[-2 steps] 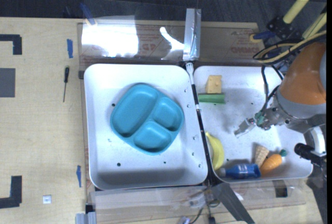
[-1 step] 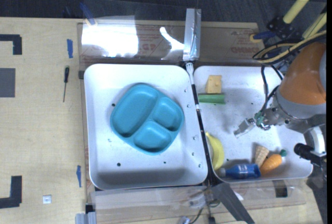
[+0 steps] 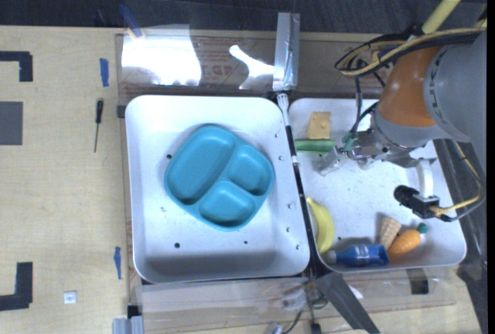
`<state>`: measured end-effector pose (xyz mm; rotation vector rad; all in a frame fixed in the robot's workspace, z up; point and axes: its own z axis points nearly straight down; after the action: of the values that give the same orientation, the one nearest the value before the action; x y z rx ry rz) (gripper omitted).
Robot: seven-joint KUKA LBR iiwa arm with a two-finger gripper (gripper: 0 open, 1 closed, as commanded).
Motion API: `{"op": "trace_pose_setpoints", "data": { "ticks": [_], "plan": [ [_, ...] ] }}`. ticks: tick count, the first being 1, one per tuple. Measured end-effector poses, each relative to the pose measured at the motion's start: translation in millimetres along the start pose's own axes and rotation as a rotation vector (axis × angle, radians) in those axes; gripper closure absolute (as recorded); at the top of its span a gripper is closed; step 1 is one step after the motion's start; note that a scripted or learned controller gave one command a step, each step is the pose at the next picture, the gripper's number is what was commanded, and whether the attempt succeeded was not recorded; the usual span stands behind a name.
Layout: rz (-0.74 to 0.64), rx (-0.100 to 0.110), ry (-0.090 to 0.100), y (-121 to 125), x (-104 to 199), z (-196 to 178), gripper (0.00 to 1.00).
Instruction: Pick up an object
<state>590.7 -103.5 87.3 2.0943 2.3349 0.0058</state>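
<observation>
Two white bins sit side by side on the counter (image 3: 54, 193). Left bin (image 3: 147, 247) holds a blue divided plate (image 3: 220, 175). Right bin (image 3: 363, 193) holds a green stick (image 3: 313, 145) lying left to right near the top left corner, beside a tan cracker (image 3: 319, 125). At the stick's right end is the gripper (image 3: 334, 160); its grasp is unclear. A banana (image 3: 322, 224), blue bottle (image 3: 361, 253), cone (image 3: 388, 230) and carrot (image 3: 405, 243) lie along the lower edge.

The arm (image 3: 452, 93) is cut off by the right edge. The end effector (image 3: 340, 155) is too small and blurred to read (near a green object (image 3: 313, 144)). The right bin's (image 3: 363, 193) far right corner sits hidden beneath the arm.
</observation>
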Motion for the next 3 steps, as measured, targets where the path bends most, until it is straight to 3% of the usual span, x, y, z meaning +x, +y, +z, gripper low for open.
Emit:
{"op": "trace_pose_setpoints", "data": {
  "ticks": [1,2,3],
  "plan": [
    [0.046,0.008,0.001,75.2,-10.4,1.9,0.0],
    [0.12,0.014,-0.003,74.4,-3.5,2.2,0.0],
    [-0.203,0.002,0.0,1.2,7.9,-0.3,0.0]
  ]
}}
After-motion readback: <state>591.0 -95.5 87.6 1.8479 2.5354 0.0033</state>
